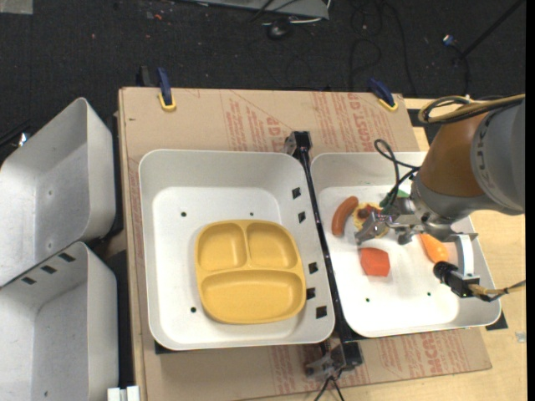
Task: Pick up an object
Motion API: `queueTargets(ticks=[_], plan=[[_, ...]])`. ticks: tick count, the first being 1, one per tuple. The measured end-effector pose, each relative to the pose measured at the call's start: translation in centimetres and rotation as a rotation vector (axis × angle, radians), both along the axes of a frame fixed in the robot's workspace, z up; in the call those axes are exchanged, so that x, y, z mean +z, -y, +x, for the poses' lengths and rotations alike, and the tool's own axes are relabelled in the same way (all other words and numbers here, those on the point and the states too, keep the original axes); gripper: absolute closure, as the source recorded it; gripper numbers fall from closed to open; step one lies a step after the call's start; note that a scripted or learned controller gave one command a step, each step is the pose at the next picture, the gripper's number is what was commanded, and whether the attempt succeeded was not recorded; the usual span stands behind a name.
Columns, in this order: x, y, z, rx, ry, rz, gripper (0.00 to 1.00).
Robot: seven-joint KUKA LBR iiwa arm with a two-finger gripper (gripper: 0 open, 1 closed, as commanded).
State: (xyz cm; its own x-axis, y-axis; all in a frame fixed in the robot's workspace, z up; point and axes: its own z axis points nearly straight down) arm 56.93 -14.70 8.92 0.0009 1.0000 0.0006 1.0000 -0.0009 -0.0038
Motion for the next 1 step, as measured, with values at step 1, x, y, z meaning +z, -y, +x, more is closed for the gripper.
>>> queueTargets(ticks=[1], plan=[[1.33, 0.03, 0.12, -0.001, 0.005, -0.001, 1.00]])
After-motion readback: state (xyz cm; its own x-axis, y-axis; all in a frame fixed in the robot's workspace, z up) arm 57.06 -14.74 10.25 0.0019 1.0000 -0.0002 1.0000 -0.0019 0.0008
